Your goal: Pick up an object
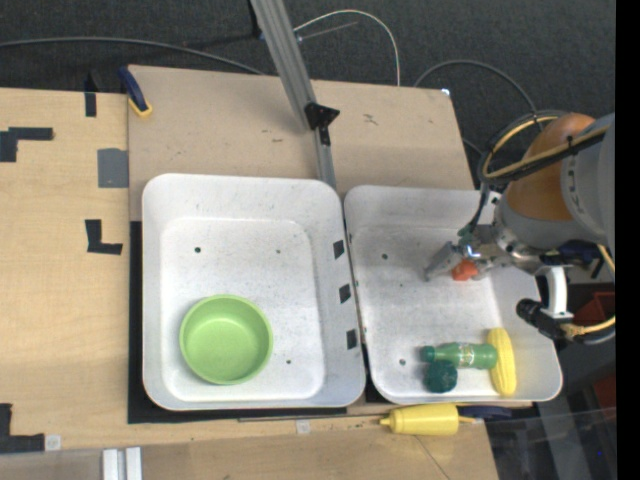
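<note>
Camera view takes in two shallow white bins side by side on the wooden surface (230, 118). Farthest left, the left bin (240, 193) holds a lime green bowl (226, 339) upright in its near left corner. Across the divide, the right bin (400, 218) has a small orange-red object (463, 273) on its floor toward the far right. The tool (452, 260) sits low over it, one grey finger (438, 265) slanting down to its left; whether the tool grips the object or merely touches it cannot be told. Nearer the front lie a green bottle (458, 355), a dark teal piece (439, 376) touching it, and a yellow object (502, 359) beside the cap end. A yellow bottle (425, 420) rests outside, along the front rim.
</note>
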`<state>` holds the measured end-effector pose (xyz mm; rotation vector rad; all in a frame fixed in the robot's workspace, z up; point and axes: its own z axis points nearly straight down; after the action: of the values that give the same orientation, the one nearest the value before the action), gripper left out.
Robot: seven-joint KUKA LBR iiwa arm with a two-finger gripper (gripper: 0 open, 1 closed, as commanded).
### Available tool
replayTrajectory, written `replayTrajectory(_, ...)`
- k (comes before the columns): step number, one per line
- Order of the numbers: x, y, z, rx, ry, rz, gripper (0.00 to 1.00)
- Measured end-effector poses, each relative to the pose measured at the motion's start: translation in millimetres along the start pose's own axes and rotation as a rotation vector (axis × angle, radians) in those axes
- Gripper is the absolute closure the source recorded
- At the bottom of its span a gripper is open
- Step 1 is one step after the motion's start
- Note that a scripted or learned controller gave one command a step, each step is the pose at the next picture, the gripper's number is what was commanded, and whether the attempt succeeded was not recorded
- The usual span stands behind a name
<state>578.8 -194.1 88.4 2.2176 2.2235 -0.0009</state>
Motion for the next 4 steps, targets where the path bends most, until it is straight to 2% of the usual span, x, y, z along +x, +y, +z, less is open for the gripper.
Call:
replayTrajectory(1, 1, -1, -10, 0.003, 0.001, -0.001, 1.0)
replayTrajectory(2, -6, 6, -57, -0.002, 0.0, 0.002, 1.0)
replayTrajectory(3, -12, 1, -103, -0.002, 0.0, 0.002, 1.0)
replayTrajectory(4, -4, -5, -156, -0.004, 0.0, 0.0, 1.0)
